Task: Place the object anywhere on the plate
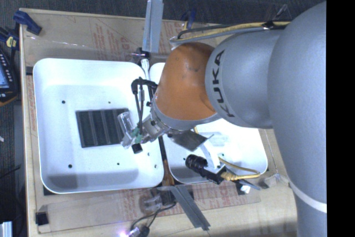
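Observation:
A dark ridged plate [99,127] lies flat in the middle of the left white bin [55,91]. My gripper [130,133] hangs low at the plate's right edge, reaching in from the right under the orange band [186,83] of the arm. A small greenish bit [135,132] shows at the gripper's tip, too small to tell what it is or whether it is held. The arm's grey body hides most of the right bin [247,158].
The ridge between the two bins runs just right of the gripper. A black connector [201,167] and a yellow cable [241,174] hang over the right bin's front. A metal post [152,22] stands behind the bins. Blue clamps sit at the bench's far left corner.

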`<action>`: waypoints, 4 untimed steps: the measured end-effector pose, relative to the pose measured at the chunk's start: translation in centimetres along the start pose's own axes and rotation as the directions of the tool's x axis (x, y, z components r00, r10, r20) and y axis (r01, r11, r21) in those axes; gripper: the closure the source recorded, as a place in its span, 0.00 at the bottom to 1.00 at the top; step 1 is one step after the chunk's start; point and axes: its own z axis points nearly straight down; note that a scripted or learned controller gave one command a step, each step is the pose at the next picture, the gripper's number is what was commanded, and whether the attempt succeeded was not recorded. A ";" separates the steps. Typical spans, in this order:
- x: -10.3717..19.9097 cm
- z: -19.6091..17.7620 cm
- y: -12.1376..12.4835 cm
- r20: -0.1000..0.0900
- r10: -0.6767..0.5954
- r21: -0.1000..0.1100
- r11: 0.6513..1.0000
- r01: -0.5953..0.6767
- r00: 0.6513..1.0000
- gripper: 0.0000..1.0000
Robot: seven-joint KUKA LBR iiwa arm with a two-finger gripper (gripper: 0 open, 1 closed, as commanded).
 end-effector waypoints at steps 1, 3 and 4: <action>7.3 1.6 9.6 0.000 0.167 0.005 0.986 -0.167 0.986 1.00; 9.8 10.1 12.8 0.000 0.222 0.004 0.975 -0.222 0.975 1.00; 6.1 9.6 14.3 -0.013 0.477 -0.001 0.879 -0.477 0.879 1.00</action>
